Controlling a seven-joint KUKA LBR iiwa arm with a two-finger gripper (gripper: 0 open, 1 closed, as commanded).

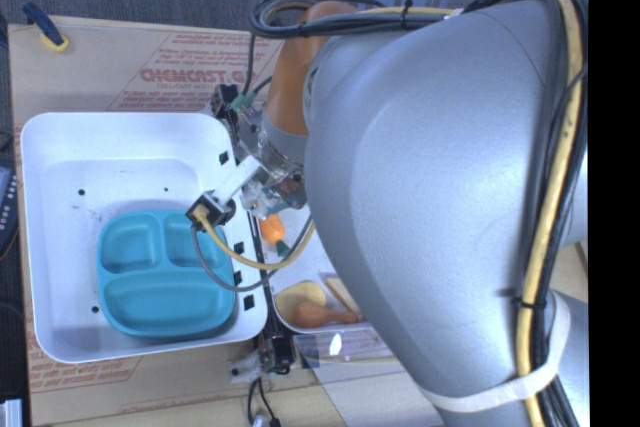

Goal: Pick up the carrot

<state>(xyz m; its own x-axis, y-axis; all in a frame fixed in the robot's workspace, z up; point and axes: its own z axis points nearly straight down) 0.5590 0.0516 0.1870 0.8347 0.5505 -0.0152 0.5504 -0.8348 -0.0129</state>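
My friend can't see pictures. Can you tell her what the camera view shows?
A big grey robot arm reaches over two white bins, its gripper just above a small orange carrot. The left bin holds a blue divided tray. A tan food-like object lies in the right bin.

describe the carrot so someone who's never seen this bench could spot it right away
Start at the left white bin holding the blue divided tray, then cross its right wall toward the grey arm. Just past that wall, under the arm's wrist, sits the carrot: a small bright orange piece. Its vivid orange separates it from the pale tan items lower down.
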